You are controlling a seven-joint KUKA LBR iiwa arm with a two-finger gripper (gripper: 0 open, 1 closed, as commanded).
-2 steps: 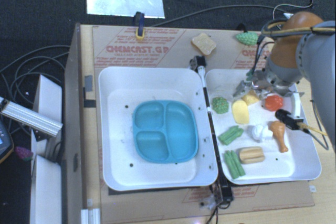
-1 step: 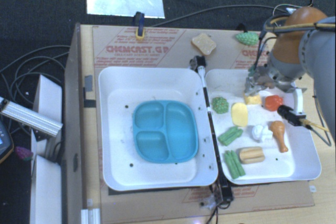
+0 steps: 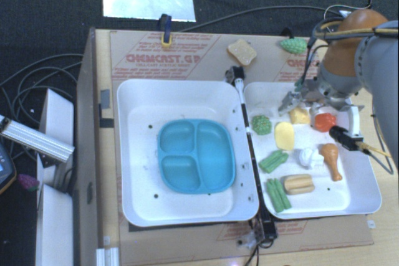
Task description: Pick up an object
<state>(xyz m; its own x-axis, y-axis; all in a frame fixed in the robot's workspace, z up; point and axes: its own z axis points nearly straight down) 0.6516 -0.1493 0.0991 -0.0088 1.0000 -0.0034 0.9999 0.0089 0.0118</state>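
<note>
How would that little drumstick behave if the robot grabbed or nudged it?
The drumstick looks like moulded plastic toy food, so probably stiff and light. Its rounded, glossy shape may slip between fingers. Lying flat in the right bin, it would likelier swivel or slide than tip.

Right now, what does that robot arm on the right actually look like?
The arm is rounded and grey, with an orange band above the wrist. Thin cables loop around it, and the metal gripper below is silvery grey.
</note>
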